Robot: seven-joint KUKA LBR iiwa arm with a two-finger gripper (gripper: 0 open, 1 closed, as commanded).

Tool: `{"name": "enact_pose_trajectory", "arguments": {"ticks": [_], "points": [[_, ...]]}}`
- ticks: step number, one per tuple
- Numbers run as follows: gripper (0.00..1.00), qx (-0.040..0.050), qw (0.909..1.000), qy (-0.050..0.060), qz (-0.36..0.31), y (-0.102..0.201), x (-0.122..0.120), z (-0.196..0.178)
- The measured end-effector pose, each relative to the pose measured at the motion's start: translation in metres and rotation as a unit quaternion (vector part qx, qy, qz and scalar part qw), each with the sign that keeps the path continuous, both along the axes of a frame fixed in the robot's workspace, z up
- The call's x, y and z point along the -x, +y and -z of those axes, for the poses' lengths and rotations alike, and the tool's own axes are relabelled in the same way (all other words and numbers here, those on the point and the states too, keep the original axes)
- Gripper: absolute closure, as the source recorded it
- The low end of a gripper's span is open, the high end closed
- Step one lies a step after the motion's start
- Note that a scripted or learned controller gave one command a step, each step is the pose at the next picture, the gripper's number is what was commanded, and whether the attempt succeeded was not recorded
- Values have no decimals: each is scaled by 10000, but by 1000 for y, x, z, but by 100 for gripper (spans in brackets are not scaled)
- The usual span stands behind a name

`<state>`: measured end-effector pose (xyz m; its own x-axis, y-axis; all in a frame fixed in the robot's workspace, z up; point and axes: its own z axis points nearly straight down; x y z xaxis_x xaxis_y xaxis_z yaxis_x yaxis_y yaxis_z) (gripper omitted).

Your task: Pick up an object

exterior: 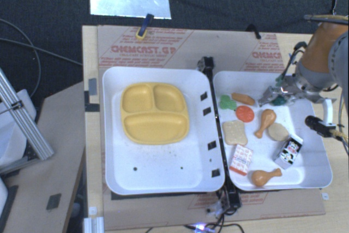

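"CHEMCAST" lettering on board [143, 49] behind bins

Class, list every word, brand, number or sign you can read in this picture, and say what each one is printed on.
"CHEMCAST GP": red print on the brown protective sheet behind the left bin; repeated at the sheet's right, partly hidden.
Red and white packet in the right bin: print too small to read.
Black and white carton in the right bin: markings too blurred to read.

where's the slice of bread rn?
The bread slice lies in the right bin, near its left wall, just below the tomato slice and above the red-and-white packet.
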<state>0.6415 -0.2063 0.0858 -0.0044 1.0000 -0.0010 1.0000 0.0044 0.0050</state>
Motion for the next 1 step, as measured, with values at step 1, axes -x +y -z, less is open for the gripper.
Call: {"name": "enact_pose_trajectory", "arguments": {"ticks": [1], "points": [[0,1,10000,-4,2,0,-10,0]]}}
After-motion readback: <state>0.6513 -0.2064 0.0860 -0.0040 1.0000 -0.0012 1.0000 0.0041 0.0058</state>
